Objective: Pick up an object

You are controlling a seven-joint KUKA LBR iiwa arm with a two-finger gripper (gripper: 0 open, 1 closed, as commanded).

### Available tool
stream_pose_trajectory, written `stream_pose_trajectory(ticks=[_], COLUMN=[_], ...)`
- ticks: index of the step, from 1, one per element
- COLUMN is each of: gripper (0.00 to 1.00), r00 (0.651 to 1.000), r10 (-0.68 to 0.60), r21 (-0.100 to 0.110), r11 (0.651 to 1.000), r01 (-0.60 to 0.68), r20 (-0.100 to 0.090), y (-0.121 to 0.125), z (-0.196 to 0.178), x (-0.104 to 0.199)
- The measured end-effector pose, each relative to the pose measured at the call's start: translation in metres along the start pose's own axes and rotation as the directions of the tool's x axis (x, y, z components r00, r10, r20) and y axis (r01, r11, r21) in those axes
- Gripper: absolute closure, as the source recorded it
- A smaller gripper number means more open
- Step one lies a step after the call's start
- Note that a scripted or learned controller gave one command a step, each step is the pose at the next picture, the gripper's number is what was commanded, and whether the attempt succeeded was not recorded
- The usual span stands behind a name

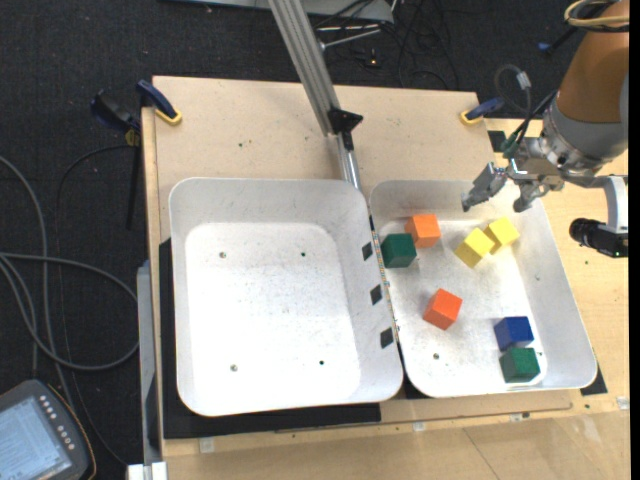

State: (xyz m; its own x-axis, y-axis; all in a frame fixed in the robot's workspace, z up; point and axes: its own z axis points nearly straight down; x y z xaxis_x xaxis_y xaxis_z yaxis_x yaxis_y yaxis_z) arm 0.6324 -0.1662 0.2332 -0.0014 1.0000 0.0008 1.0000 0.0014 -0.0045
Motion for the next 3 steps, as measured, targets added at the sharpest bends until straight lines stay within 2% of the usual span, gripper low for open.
stream_pose_trajectory(ticks=[1,3], gripper=[0.0,0.0], r00=[1.0,1.0], r10=[-0.001,0.001], r21=[-0.003,0.0], r11=[1.0,1.0], r01=[0.001,-0.001], r20=[0.001,0.0], y=[0.0,-0.003], z=[-0.003,0.086], x=[0.0,0.007])
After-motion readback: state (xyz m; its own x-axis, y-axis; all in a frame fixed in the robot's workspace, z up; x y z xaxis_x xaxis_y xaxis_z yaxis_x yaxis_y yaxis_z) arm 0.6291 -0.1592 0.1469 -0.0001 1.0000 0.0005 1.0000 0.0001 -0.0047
